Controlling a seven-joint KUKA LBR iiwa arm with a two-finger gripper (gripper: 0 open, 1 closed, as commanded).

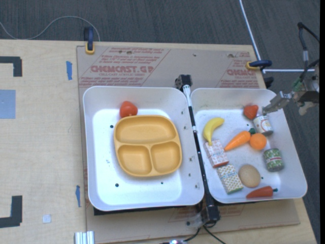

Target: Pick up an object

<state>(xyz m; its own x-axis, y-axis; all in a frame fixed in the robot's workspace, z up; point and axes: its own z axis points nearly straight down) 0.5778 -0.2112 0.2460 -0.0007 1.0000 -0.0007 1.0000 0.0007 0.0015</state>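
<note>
- I log the left bin (96, 151), far left of the gripper, holding a yellow three-compartment plate (148, 145) at its middle.
- I note a red tomato (128, 108) touching the plate's far rim, well to the gripper's left.
- I see a black clip (183, 81) at the far end of the seam between the bins, left of the gripper and slightly beyond it.
- I log the right bin (299, 179), whose far right corner lies under the gripper.
- Banana (212, 128): left of the gripper and a little nearer to me.
- Two small cartons: one red-and-white (217, 154), one with a green pattern (229, 179), both left of the gripper and well toward the near wall.
- Carrot (237, 141): lying at a slant, down-left of the gripper, its tip near the orange (258, 142).
- Brown egg-shaped item (249, 175) and red chili (260, 191): near the front wall, far from the gripper.
- Small red fruit (250, 111): just left of the gripper.
- White-labelled can (263, 124): just below the gripper, close to it.
- Green-labelled can (273, 159): further toward me, below the gripper.
- Gripper (271, 105): at the bin's far right corner, nothing visibly between its fingers; I cannot tell whether they are spread or pressed together.
</note>
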